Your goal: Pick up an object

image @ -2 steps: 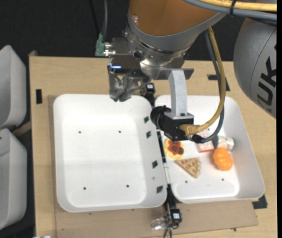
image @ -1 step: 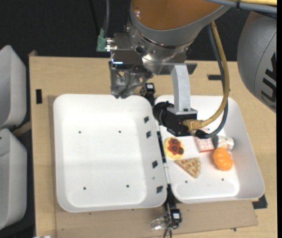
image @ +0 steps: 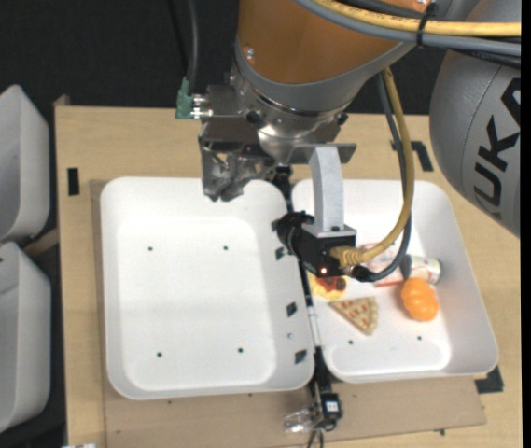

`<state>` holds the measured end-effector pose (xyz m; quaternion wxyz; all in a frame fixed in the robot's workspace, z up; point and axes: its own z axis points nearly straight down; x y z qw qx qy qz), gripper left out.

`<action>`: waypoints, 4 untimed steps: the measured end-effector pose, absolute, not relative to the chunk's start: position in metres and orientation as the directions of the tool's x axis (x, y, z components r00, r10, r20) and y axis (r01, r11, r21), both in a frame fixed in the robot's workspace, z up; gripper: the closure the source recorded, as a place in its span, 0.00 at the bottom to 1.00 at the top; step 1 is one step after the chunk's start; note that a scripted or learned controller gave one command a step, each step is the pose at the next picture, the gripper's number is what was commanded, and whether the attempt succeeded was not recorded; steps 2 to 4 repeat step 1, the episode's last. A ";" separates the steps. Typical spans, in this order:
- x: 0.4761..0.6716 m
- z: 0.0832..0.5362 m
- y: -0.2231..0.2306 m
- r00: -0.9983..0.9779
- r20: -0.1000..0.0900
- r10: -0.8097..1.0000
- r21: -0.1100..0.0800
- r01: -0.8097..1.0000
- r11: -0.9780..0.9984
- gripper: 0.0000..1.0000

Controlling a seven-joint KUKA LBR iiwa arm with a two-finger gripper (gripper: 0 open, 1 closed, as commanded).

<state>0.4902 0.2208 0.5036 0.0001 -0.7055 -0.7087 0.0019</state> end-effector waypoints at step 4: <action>0.514 0.554 0.221 -0.002 0.002 1.000 0.006 1.000 0.002 1.00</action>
